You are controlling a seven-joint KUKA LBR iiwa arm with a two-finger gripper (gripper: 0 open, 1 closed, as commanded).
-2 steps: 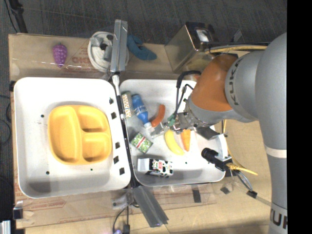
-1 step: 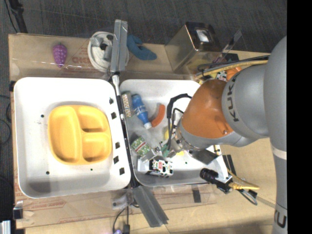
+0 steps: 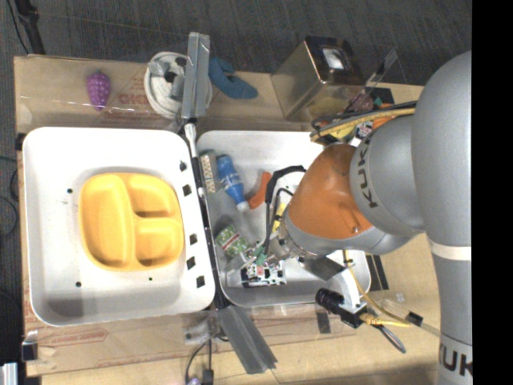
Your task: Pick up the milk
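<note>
The milk (image 3: 230, 180), a small blue-and-white bottle, lies in the right bin (image 3: 240, 144), its long axis running from upper left to lower right. The end effector (image 3: 263, 273) hangs low in that bin, below the milk and slightly right. The arm (image 3: 353, 199) bends steeply down over the right bin; I cannot tell the end effector's state.

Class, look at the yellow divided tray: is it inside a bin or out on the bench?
Inside. The yellow tray lies flat on the floor of the left bin, with the bin's white walls surrounding it on all sides.

yellow divided tray (image 3: 132, 219) in left bin (image 3: 48, 295), purple toy (image 3: 98, 88) on bench
</note>
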